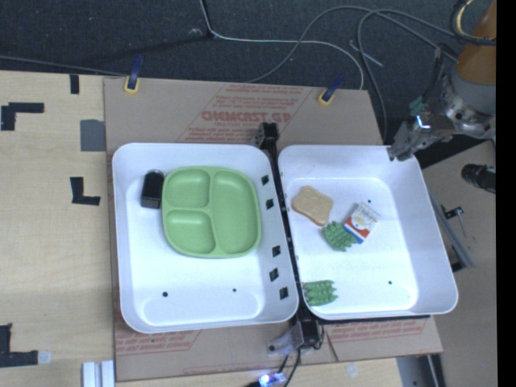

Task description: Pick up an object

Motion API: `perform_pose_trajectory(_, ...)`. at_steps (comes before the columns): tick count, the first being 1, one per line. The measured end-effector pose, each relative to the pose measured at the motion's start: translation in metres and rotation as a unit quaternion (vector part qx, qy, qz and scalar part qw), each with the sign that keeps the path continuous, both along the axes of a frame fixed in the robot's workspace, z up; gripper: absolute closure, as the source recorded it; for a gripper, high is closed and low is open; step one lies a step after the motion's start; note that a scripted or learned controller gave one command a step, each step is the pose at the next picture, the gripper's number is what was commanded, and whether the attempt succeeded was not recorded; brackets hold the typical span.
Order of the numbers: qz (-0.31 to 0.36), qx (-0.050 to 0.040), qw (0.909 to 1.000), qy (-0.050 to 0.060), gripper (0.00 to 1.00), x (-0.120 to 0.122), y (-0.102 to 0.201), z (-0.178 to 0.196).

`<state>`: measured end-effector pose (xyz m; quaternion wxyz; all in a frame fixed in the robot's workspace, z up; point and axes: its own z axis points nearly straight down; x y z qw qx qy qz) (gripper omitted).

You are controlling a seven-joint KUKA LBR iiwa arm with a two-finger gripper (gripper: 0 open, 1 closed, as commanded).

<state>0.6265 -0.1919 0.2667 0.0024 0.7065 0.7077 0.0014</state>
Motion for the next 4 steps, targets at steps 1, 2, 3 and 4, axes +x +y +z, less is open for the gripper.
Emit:
perform_pose_trajectory(1, 0.002, 0.0011, 1.0000, 0.002, 1.00, 0.006, 0.055, 0.004)
perform_pose_trajectory(2, 0.002, 0.0012, 1.0000, 0.004, 1.00, 0.004, 0.111, -0.015)
perform_pose_trajectory(3, 0.002, 0.0009, 1.0000, 0.004, 1.00, 0.010, 0.162, -0.032)
perform_pose_trajectory(4, 0.002, 0.0010, 1.0000, 0.004, 1.00, 0.016, 0.211, -0.045)
